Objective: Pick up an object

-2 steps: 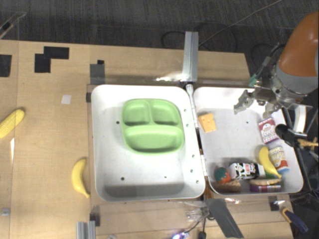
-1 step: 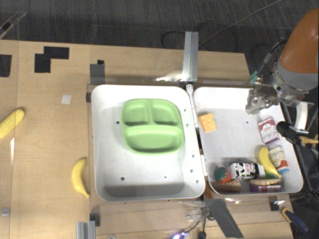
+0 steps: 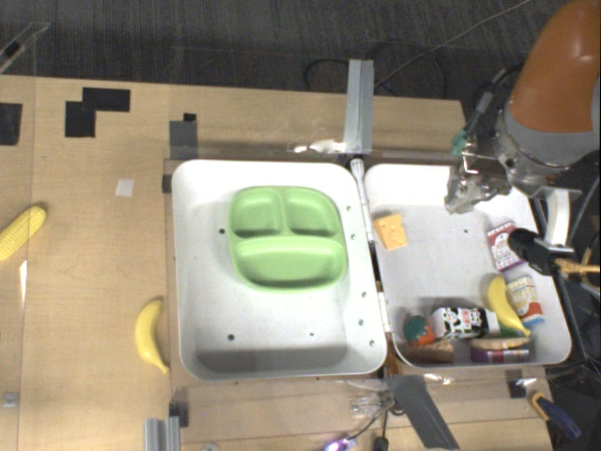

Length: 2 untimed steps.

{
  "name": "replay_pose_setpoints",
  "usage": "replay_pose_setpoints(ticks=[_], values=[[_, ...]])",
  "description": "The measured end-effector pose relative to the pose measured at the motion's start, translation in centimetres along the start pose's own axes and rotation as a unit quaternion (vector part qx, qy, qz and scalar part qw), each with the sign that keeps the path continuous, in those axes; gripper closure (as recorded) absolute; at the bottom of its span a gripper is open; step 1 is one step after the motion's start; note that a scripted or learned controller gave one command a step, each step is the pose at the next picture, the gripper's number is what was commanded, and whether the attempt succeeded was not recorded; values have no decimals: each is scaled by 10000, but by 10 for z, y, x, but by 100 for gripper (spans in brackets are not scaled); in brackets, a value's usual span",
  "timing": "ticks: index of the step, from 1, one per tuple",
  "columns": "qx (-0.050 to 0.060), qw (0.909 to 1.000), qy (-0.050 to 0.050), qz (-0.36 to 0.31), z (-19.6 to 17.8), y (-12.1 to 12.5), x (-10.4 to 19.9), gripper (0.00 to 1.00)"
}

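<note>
A wooden bench (image 3: 84,289) carries two white bins side by side. The left bin (image 3: 202,252) holds a green divided plate (image 3: 286,236) near its centre. The grey arm (image 3: 559,73) hangs over the far edge of the right bin (image 3: 427,280), its gripper (image 3: 467,194) above bare floor; how the jaws stand cannot be told. An orange cracker (image 3: 392,232) lies just beside them, toward the left wall. A banana (image 3: 505,306), small carton (image 3: 462,321) and other items crowd the near-right corner, well apart.
</note>
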<state>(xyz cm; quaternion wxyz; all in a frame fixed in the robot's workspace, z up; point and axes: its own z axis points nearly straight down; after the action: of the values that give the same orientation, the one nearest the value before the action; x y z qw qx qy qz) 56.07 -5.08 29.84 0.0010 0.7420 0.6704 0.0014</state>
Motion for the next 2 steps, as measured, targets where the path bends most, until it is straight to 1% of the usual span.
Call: replay_pose_setpoints(ticks=[1,2], values=[[11,9947,-1,-1027,114,10,-1,100],[8,9947,-1,-1027,114,10,-1,0]])
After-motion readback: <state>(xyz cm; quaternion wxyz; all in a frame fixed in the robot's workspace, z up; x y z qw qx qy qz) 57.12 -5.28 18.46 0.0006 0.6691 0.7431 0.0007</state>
